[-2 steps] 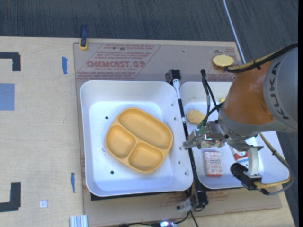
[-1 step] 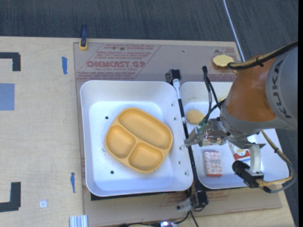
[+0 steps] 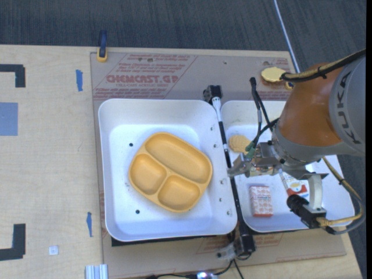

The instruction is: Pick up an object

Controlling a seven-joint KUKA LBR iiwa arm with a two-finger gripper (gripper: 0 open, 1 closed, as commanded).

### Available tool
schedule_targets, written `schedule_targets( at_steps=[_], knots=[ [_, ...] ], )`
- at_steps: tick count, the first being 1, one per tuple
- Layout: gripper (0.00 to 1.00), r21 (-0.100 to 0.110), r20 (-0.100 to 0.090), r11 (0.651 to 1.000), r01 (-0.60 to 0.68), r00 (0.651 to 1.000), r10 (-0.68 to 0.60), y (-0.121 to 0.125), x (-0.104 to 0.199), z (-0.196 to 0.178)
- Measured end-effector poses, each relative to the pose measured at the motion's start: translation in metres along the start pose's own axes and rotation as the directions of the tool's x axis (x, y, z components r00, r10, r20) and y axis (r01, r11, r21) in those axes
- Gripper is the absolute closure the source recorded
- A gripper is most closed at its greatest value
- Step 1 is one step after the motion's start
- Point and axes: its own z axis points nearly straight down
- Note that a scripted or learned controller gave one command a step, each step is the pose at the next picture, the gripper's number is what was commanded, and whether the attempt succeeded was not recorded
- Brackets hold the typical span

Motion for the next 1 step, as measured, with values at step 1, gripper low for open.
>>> schedule_targets(
  at_steps=[1],
  knots=[
    [1.0, 0.013, -0.001, 1.0, -0.003, 1.0, 0.003, -0.0049, -0.057, 0.0179]
  ],
)
